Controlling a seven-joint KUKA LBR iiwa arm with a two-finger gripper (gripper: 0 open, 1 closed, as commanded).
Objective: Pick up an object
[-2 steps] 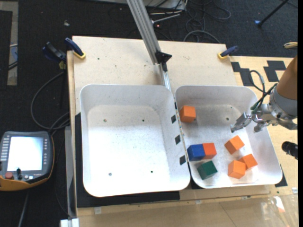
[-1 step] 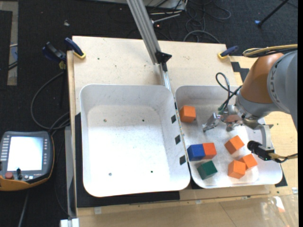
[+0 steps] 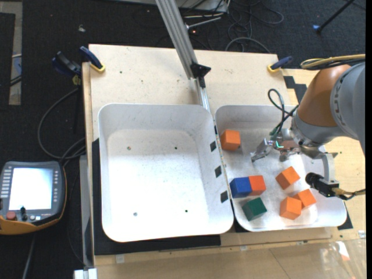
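1. I see the bench [image 3: 151,74], pale wood, with two white bins side by side on it.
2. The left bin [image 3: 110,156] is the larger; the right bin [image 3: 232,116] holds all the blocks.
3. The arm [image 3: 334,106] reaches in from the right, over the right bin's far right part.
4. The gripper [image 3: 266,150] hangs above the bin floor, right of the far orange block; I cannot tell how it is set, and I see nothing in it.
5. Blocks: one orange block [image 3: 231,139] lies far left; a blue block [image 3: 240,186] touches an orange one [image 3: 257,184] mid-bin; a green block [image 3: 254,208] sits just nearer.
6. Three more orange blocks [image 3: 288,178] [image 3: 307,198] [image 3: 290,208] cluster near right.
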